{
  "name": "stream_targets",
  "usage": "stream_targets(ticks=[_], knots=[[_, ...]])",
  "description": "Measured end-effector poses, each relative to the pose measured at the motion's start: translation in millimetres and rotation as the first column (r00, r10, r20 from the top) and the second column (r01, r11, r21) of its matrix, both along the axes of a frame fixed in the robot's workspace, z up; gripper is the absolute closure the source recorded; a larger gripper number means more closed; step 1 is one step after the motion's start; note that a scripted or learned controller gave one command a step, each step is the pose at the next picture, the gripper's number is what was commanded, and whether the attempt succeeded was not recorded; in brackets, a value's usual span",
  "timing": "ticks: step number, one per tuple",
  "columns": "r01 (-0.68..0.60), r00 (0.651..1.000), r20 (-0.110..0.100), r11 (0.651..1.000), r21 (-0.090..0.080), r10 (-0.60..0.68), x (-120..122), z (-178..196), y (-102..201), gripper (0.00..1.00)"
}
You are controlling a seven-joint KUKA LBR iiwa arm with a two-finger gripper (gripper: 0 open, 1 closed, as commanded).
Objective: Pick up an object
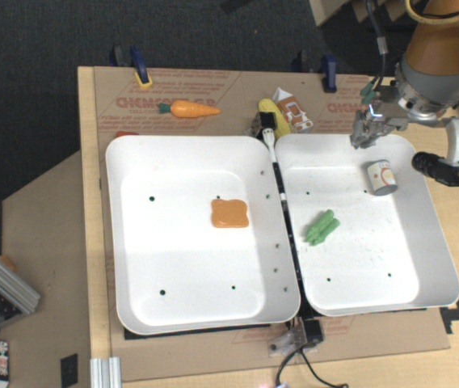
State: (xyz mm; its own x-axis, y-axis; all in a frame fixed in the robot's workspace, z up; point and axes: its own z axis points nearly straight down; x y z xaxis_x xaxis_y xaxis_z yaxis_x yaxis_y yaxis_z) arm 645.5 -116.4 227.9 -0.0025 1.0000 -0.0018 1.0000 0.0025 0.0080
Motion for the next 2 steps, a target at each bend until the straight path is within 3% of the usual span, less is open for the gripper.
stream_targets(ticks=[1,2], knots=[[0.007,1.0,-0.001,1.0,-0.003,-0.007,17,26,-61,1.0],[0.001,1.0,0.014,1.0,-0.006,0.0,21,262,-58,1.0]])
